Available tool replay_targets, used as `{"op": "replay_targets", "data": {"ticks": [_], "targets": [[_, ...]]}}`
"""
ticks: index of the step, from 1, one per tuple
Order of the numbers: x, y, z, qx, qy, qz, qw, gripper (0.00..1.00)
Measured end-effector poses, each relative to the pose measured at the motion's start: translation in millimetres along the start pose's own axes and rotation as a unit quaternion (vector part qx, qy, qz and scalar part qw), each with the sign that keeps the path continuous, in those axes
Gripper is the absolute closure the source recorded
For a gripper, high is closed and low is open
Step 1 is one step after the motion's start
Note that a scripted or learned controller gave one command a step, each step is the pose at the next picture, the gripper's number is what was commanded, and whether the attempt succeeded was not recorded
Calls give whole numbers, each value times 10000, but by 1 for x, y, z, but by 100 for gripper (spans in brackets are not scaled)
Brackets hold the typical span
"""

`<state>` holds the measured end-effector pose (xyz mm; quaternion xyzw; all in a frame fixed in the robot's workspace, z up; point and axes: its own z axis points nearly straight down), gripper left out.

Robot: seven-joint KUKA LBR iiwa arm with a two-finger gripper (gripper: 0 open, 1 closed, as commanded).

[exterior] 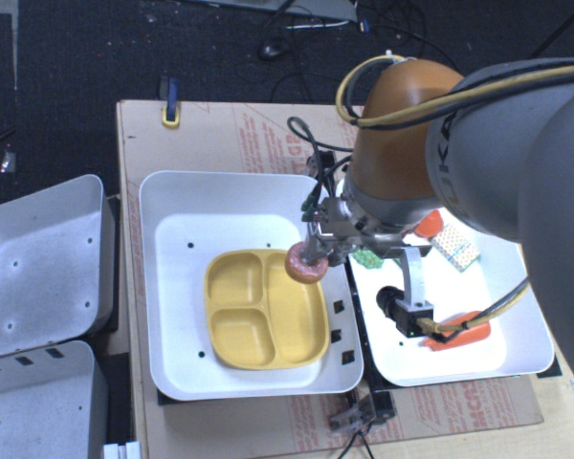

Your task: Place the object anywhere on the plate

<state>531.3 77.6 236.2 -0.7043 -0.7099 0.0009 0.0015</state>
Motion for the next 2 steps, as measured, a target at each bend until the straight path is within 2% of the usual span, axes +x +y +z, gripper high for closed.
{"op": "replay_targets", "data": {"ticks": [1, 2], "targets": [[57, 10, -7, -21, 6, -5, 10000, 100], [52, 10, -7, -12, -7, 26, 10000, 0]]}}
